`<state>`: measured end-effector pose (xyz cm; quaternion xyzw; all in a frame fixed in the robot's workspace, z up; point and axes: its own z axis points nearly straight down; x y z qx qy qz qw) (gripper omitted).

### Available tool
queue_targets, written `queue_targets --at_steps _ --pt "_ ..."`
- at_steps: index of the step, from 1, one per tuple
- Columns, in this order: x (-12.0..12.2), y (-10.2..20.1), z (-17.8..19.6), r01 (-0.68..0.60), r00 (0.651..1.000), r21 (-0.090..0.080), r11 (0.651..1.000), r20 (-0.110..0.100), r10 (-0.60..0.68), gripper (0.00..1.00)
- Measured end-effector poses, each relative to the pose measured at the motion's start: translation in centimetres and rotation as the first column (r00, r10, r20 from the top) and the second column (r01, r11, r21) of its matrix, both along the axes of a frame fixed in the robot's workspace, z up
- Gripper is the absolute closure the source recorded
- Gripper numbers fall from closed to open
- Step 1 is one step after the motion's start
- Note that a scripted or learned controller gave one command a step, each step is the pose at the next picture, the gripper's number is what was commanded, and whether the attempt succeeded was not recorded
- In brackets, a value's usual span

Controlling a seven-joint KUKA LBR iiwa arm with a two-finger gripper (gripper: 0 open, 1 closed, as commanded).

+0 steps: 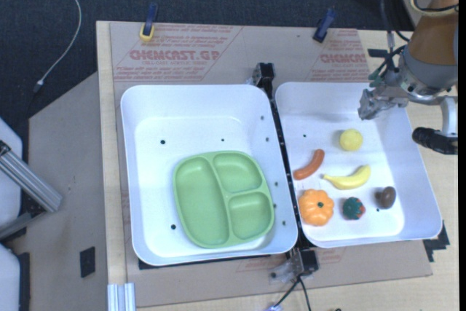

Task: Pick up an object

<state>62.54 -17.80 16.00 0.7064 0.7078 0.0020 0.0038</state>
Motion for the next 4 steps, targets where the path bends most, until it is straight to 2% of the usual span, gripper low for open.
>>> queue_targets --at_steps 1,2,4 --pt "-0.6 -0.7 5.2 0.002 1.000 -0.001 1.000 0.000 -0.002 1.00" --pt "-0.5 -0.7 7.3 0.001 1.000 0.001 1.000 -0.003 -0.001 1.00" --pt "-1.4 9.6 5.6 -0.004 1.000 0.005 1.000 -0.011 0.004 1.00"
